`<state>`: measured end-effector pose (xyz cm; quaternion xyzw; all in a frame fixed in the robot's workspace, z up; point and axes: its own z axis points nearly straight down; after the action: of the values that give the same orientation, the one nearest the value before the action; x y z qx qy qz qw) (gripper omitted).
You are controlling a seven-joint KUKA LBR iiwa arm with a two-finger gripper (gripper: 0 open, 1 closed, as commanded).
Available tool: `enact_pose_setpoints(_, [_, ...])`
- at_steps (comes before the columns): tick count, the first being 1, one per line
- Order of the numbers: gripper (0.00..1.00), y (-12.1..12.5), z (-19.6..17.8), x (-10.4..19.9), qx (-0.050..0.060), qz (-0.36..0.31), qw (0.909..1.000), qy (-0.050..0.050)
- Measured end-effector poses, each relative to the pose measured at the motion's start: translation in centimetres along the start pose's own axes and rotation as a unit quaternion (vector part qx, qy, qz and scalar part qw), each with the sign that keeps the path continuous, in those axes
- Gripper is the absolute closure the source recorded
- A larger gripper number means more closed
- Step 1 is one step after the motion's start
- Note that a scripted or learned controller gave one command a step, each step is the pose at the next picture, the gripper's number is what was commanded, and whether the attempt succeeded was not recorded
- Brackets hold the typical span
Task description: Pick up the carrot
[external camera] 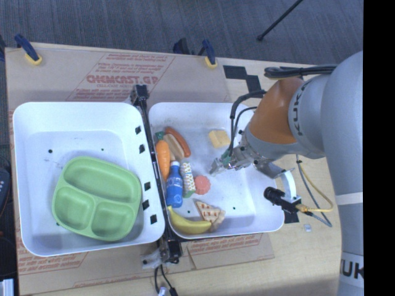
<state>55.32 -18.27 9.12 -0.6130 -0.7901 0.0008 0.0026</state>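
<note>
Orange, tapered plastic carrot [162, 158] lies near the right bin's left wall, lengthwise up-and-down in view, well left of my gripper [220, 164], whose opening I cannot tell.

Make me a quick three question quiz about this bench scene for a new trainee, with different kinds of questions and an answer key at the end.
1. True or false: the carrot lies in the left bin.
2. Multiple choice: what rests in the left bin? A) a banana B) a green divided plate C) a blue bottle
3. Fill in: the claw hovers over the ____ bin, apart from the carrot.

Key:
1. False; it lies in the right bin, near the left wall, beside the hot dog.
2. B
3. right
</note>
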Motion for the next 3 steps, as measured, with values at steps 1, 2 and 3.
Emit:
enact_pose_setpoints(1, [1.0, -5.2, -10.0, 11.0, 0.0, -0.228, 0.9736, -0.001])
enact_pose_setpoints(2, [1.0, -6.3, -12.1, 6.7, -0.001, -0.373, 0.9277, -0.002])
enact_pose_setpoints(3, [1.0, -5.4, 0.1, 9.8, -0.001, -0.325, 0.9457, -0.001])
